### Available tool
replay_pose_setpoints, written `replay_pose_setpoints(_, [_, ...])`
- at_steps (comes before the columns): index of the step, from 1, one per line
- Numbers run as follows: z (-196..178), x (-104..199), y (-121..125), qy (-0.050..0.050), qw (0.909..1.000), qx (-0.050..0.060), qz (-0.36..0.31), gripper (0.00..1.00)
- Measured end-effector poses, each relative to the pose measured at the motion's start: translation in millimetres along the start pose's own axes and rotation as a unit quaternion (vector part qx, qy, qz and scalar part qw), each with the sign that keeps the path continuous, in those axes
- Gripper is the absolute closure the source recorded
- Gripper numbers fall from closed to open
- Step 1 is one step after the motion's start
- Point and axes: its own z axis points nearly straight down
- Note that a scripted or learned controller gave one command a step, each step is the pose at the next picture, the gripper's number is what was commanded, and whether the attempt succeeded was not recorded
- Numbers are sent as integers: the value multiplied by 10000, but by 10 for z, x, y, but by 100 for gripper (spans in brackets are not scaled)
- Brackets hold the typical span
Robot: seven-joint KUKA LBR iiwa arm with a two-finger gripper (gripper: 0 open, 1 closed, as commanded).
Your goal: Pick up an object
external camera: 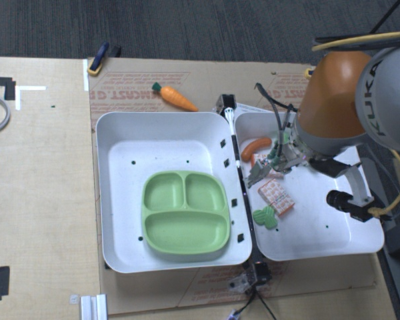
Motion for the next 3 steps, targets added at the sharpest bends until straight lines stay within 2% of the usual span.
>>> replay_pose_setpoints(1, [-2,8,-305,5,9981,3,-622,0])
replay_pose_setpoints(2, [-1,8,-305,4,9981,2,-624,0])
replay_pose_setpoints(3, [995,-814,-242,6,9993,8,369,0])
